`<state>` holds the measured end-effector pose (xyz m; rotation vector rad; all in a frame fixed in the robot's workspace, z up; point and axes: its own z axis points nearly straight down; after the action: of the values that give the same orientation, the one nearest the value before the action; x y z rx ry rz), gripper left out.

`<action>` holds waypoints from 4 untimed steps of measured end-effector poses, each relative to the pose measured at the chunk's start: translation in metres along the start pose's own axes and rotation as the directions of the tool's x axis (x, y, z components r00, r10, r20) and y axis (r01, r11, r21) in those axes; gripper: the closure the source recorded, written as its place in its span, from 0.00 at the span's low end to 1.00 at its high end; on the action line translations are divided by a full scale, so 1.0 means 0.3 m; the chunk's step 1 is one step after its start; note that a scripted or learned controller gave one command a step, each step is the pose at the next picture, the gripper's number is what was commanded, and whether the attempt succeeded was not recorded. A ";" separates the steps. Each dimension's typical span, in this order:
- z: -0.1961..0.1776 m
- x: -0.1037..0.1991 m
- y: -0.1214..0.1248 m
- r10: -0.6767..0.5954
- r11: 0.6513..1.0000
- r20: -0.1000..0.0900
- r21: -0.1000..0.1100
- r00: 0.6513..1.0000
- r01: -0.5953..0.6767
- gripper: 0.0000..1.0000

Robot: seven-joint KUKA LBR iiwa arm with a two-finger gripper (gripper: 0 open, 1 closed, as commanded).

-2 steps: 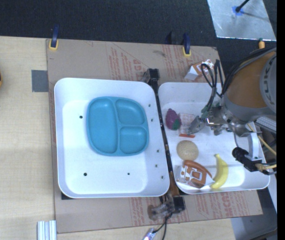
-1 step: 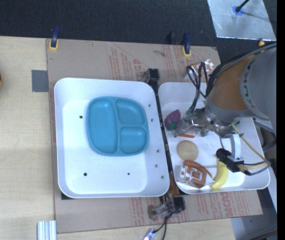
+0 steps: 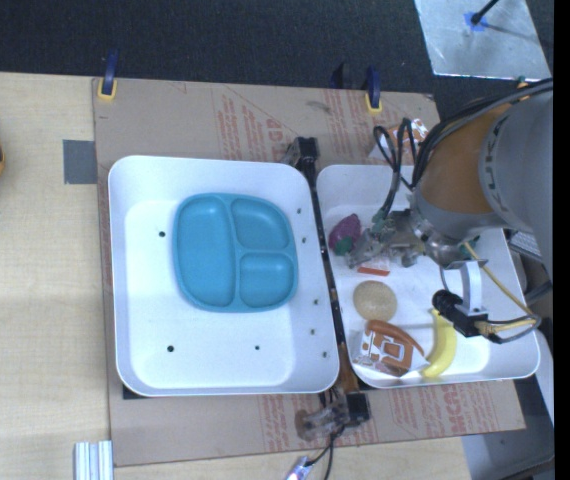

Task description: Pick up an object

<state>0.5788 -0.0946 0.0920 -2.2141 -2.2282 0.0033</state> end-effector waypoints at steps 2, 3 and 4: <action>-0.001 -0.002 0.192 0.002 1.000 -0.002 0.001 1.000 -0.002 0.00; 0.016 -0.006 0.233 -0.002 0.999 -0.007 0.037 1.000 0.002 0.00; 0.016 -0.002 0.234 -0.002 0.999 -0.007 0.037 1.000 0.002 0.00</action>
<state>0.6491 -0.0947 0.0871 -2.1898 -2.2085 0.0363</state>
